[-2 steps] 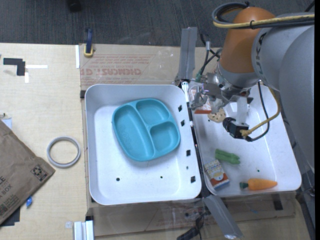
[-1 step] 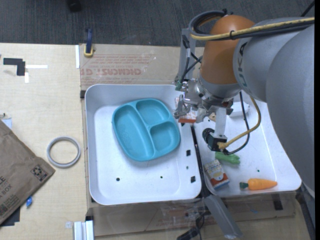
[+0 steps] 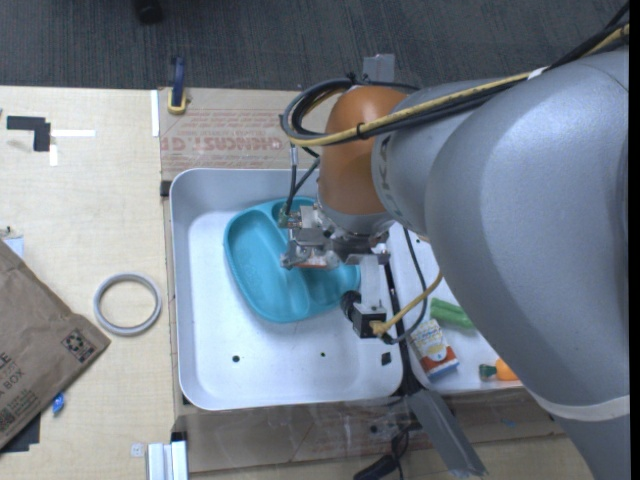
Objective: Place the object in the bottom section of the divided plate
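Note:
A blue divided plate (image 3: 265,266) lies in the left white bin (image 3: 205,368), toward its upper middle. My gripper (image 3: 302,250) hangs directly over the plate's right part, under the orange wrist band (image 3: 352,128). The arm's body hides the plate's right side and whatever lies below the gripper. No object shows on the visible left part of the plate.
The right bin (image 3: 470,363) shows a green item (image 3: 450,314), a small white and red carton (image 3: 433,346) and an orange piece (image 3: 506,371). A tape ring (image 3: 127,302) and a brown cardboard box (image 3: 35,348) lie on the bench to the left.

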Available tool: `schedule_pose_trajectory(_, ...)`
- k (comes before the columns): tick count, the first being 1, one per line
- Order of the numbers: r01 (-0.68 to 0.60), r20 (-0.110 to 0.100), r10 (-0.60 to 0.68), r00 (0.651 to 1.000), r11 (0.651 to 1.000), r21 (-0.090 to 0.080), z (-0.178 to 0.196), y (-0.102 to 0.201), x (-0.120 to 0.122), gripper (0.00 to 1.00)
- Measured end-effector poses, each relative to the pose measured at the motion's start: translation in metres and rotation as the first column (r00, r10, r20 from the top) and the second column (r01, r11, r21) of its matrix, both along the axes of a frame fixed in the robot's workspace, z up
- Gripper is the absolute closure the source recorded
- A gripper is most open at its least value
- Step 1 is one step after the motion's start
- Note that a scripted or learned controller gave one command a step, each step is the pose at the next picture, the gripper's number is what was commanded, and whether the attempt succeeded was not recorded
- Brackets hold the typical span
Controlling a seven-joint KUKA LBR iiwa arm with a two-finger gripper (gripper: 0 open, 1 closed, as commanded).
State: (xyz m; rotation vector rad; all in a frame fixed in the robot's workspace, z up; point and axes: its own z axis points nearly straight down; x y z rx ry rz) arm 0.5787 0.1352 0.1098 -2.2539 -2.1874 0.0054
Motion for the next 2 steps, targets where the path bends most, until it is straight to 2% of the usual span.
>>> schedule_pose_trajectory(1, -0.161, 0.000, 0.161, 0.987, 0.987, 0.000, 0.0514, 0.0811, -0.0440, 1.00)
schedule_pose_trajectory(2, -0.160, 0.000, 0.160, 0.987, 0.987, 0.000, 0.0513, 0.0806, -0.0438, 0.00)
